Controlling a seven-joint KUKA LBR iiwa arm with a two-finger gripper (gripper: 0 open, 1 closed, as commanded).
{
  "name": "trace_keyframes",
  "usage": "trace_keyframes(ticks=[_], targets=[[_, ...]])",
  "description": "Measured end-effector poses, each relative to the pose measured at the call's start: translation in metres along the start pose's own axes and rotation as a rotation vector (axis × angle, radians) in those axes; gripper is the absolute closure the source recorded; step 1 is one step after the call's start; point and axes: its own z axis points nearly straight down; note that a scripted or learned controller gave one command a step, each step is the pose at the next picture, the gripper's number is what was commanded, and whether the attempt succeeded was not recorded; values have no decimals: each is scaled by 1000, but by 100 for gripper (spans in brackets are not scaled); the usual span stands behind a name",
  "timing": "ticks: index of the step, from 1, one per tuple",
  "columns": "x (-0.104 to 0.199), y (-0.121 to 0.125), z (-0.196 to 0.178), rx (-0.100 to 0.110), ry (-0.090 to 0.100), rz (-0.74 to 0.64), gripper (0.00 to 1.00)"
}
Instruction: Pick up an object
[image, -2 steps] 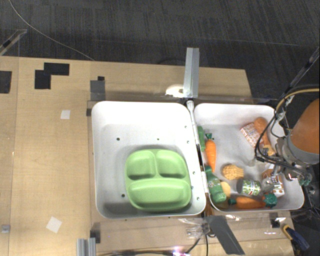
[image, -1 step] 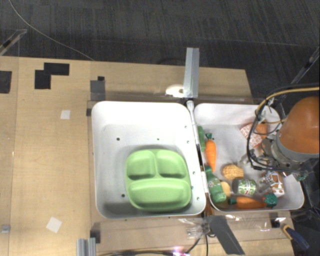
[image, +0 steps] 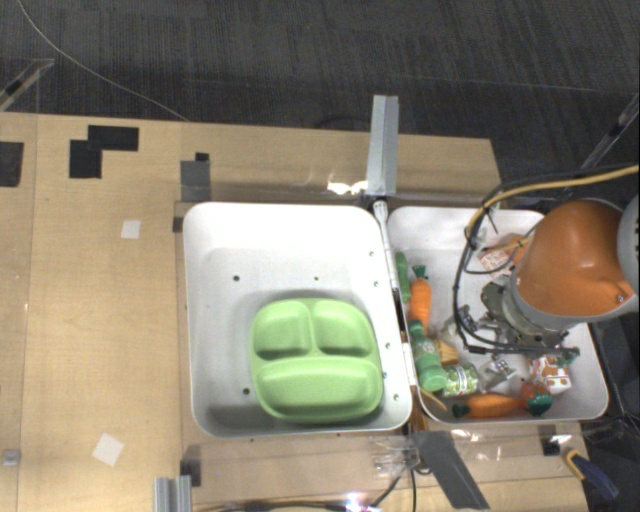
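Two white bins sit side by side on a wooden bench. The left bin (image: 215, 300) holds a green divided tray (image: 315, 360) with three compartments, lying toward the bin's near right corner.

The right bin (image: 430, 232) holds a clutter of small things, packed along its left wall and near edge. A toy carrot (image: 421, 301) lies lengthwise beside the left wall, with a green item (image: 403, 272) just above it, too small to identify. Below the carrot is a green bottle (image: 428, 362), and next to that a small can (image: 461, 380) with a green-and-white label; its printing is too blurred to read. A second carrot (image: 493, 405) lies along the near edge, its green top pointing right. A small white-and-red box (image: 555, 376) sits near the right corner; its markings cannot be read either.

The arm (image: 575, 262), with its orange band, hangs over the right bin, cables looped around the wrist. The gripper (image: 510, 355) points down among the clutter; whether it is released or clenched cannot be told, and nothing is seen in its grasp.
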Motion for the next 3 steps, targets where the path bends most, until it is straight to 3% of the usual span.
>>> trace_keyframes(ticks=[1, 2, 3], targets=[[-48, -63, 4, -3, 6, 42, 0], [-54, -64, -12, 4, -8, 37, 100], [-84, -75, -109, -9, 5, -502, 100]])
